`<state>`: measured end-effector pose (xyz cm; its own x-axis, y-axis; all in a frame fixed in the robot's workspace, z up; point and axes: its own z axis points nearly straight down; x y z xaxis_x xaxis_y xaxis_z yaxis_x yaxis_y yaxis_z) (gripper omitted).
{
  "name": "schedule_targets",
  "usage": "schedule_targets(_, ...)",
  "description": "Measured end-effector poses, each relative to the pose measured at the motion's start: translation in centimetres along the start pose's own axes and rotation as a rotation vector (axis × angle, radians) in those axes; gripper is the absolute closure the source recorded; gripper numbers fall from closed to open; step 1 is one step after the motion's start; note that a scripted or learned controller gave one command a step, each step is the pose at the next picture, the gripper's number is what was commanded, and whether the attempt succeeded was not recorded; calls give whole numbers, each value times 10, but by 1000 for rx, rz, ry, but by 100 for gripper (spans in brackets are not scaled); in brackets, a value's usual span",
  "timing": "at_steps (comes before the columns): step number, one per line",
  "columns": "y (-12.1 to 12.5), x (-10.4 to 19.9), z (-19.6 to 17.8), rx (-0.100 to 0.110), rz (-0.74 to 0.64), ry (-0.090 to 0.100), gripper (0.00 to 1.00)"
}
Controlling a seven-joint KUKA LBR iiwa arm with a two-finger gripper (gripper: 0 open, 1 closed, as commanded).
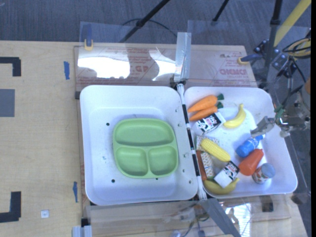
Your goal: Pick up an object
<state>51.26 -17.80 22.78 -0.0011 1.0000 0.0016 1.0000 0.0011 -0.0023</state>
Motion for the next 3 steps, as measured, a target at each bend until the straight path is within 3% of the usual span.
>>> schedule_targets(1, 55, 8, 102, 0, 65, 0, 0)
schedule_targets(2, 123, -24, 139, -9, -10, 5, 0)
schedule_targets(3, 156, -28, 139, 20, -53, 26, 0)
